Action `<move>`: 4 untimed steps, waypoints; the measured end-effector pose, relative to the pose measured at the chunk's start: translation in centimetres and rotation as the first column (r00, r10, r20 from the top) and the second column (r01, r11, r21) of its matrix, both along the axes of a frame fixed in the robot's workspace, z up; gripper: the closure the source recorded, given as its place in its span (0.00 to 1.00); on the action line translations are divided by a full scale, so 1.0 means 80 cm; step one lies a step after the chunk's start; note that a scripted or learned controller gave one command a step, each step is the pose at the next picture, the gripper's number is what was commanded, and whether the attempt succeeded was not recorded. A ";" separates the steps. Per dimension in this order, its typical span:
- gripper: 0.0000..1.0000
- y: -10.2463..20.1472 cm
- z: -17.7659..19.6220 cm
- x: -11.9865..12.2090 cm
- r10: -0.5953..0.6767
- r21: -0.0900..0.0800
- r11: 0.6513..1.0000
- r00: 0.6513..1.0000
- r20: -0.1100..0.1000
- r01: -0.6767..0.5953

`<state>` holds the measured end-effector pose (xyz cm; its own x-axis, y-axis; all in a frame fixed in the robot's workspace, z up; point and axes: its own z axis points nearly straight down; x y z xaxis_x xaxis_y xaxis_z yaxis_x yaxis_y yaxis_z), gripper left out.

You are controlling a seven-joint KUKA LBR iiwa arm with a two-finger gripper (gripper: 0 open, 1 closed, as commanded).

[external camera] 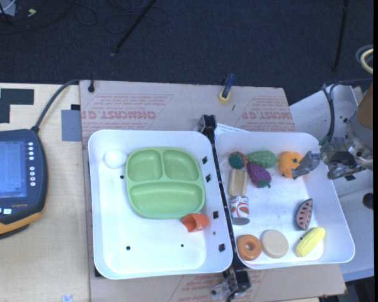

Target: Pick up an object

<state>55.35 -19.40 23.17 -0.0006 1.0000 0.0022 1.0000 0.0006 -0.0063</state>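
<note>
The pincer (322,159) is seen at the right rim of the right bin (340,212), at the end of the arm (359,140) entering from the right; whether it is open or closed cannot be told, since the tips blur into dark metal. Nothing is visibly held. Just left of the pincer an orange toy fruit (288,162) is found — near it, contact not resolvable. Further left, a green leafy toy (262,158), a dark green round piece (237,160) and a purple toy (259,174) are grouped along the bin's far side. Left and below these, a tan cylinder (237,182) and a small red-and-white can (239,209) are noted beside the divider between the bins. Below the pincer, a watermelon slice (303,214) is seen, and below that a yellow corn cob (310,241). Left of the corn, a beige disc (274,243) and a doughnut (249,246) lie side by side. Well left of the pincer, the left bin (113,250) bears a green divided plate (164,182), a white ball (114,158) at its far left corner and an orange piece (195,221) just below the plate — touching its edge or nearly so. Far left, a handheld control pendant (12,184) rests on the bench (50,269).
</note>
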 end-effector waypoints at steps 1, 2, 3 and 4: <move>0.00 -0.006 -0.070 -0.012 0.000 0.002 1.000 1.000 -0.005 0.000; 0.00 0.004 -0.130 -0.011 0.000 0.002 1.000 1.000 -0.004 0.000; 0.00 0.006 -0.184 -0.011 0.000 0.000 1.000 1.000 0.001 0.000; 1.00 0.005 -0.171 -0.010 -0.002 0.001 1.000 1.000 -0.001 0.002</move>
